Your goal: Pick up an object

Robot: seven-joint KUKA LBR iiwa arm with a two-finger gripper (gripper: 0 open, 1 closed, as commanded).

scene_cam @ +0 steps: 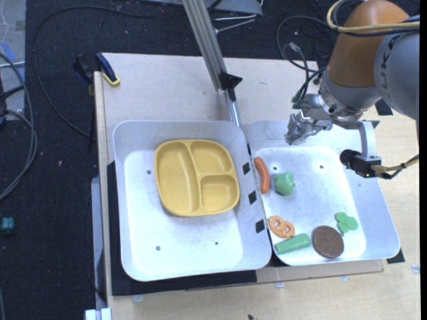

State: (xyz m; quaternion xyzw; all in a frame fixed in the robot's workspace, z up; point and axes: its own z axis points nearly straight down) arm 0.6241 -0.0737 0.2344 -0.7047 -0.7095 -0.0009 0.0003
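- The surface (173, 85) was a pale bench over a dark floor strewn with cables, carrying two white bins side by side.
- Nearest the camera, along the right bin (373, 219) front, lay a brown disc (327, 241), a green stick (292, 244), a pretzel (281, 228) and a green piece (346, 223).
- Farther in lay a sausage (263, 175) and a green block (284, 184).
- The left bin (133, 199) held a yellow tray (197, 177).
- Farthest, the gripper (297, 133) hung over the right bin's back edge, apart from every object; whether its jaws were spread could not be told.
- Nothing appeared picked; choosing, descending and grasping all seemed left.
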